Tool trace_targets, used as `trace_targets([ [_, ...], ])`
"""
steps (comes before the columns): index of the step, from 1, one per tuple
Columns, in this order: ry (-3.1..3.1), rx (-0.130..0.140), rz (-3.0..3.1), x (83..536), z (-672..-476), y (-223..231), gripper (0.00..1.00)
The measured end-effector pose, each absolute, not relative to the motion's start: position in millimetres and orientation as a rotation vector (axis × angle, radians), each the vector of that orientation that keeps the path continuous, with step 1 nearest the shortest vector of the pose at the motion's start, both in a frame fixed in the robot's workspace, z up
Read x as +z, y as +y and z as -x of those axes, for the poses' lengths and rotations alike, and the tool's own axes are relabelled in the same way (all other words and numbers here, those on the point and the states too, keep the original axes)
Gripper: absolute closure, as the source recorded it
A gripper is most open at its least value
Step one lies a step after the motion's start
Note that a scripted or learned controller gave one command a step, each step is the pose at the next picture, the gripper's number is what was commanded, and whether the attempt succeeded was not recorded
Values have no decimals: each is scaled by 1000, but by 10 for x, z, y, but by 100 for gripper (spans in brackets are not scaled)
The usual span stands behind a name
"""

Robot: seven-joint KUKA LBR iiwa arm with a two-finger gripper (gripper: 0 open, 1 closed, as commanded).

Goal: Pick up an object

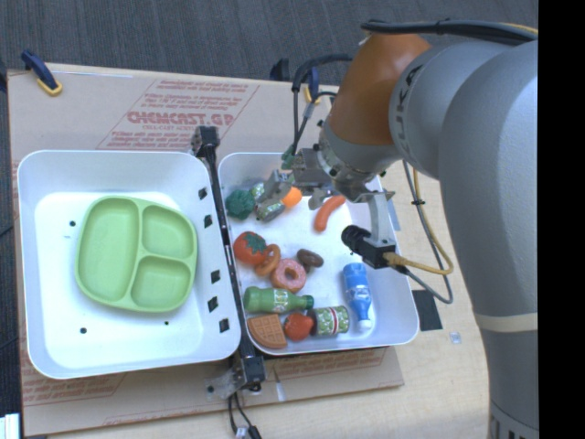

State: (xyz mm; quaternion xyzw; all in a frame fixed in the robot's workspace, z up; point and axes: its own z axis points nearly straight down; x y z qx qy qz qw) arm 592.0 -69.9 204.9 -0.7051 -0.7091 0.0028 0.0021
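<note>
Heads up: that right bin (pixel 402 323) is packed, so your hand (pixel 274 198) could easily nudge the green toy (pixel 240 202) or small orange piece (pixel 292 197) away instead of catching one. The arm (pixel 457 90) reaches in from the right, wrist low over the bin's far corner. Can't tell whether the hand's spread or closed.

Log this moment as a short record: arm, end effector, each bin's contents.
arm: grey with orange band, reaching in from the right over the right bin
end effector: low at the right bin's far end, beside a green toy and a small orange piece
left bin: green divided plate
right bin: toy food, including pink donut, green bottle, blue bottle, waffle, orange sausage
</note>
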Motion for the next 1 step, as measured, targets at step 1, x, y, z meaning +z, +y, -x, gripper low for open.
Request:
trace_targets([
  [1,-2229,3,2212,3247,-6046,80,0],
])
